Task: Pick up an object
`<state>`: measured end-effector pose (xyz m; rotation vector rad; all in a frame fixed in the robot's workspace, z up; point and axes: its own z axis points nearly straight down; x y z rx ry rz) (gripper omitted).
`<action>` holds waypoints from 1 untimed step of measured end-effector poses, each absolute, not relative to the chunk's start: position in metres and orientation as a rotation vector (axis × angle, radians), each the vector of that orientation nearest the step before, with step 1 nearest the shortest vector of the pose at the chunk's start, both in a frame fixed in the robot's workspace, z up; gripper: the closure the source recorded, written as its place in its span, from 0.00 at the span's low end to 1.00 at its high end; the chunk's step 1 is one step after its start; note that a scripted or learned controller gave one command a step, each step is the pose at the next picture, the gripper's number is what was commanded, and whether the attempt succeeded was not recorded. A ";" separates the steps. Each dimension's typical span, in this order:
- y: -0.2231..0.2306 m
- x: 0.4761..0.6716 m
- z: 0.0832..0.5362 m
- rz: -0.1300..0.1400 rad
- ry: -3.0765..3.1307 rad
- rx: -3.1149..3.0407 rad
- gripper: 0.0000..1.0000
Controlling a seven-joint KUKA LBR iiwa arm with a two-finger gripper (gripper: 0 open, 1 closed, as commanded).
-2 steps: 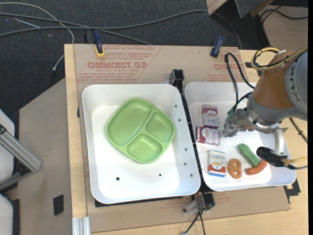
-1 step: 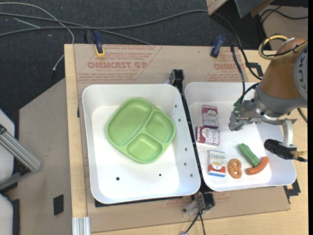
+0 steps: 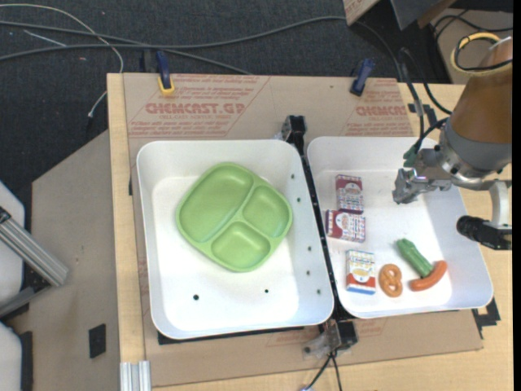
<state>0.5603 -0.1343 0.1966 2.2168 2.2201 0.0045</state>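
Note:
The right bin (image 3: 464,296) holds several small items. Two red-and-white cartons (image 3: 348,193) (image 3: 347,225) lie near its left wall. A third carton (image 3: 360,271) with an orange front lies below them. Beside that are an orange pretzel (image 3: 391,279), a green pickle (image 3: 415,256) and an orange sausage (image 3: 429,276). My gripper (image 3: 407,187) hangs over the upper middle of this bin, right of the top carton and above the pickle, with nothing visibly in it.
The left bin (image 3: 155,218) holds a green divided plate (image 3: 234,216). A black divider (image 3: 313,218) with clamps separates the bins. Cardboard lies under both bins. The arm's grey and orange body (image 3: 484,112) covers the right bin's upper right corner.

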 end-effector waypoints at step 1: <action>-0.085 0.557 0.192 -0.001 2.226 2.222 1.00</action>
